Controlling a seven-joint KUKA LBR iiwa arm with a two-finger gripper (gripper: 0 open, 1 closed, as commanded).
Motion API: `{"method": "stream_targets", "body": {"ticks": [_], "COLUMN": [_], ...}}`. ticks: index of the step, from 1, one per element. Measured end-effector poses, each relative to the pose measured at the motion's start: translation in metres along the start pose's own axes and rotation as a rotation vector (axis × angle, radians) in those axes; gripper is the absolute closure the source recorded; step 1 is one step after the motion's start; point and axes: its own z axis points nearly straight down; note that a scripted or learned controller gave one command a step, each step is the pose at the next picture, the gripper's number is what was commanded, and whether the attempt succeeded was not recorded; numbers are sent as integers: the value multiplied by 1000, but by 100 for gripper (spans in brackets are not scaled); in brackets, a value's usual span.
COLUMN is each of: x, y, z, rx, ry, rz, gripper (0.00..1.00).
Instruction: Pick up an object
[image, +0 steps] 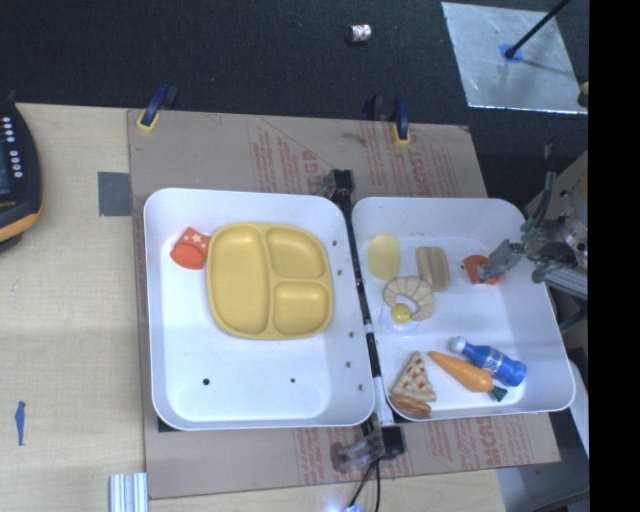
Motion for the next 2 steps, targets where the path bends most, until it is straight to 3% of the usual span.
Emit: {"method": "stream_targets", "body": {"ticks": [1, 2], "x": [-2, -3], "y": [42, 78], "z": [96, 99], "rx": [2, -5], "ry": [-1, -1], "rz": [-5, -1], "gripper": [0, 0]}}
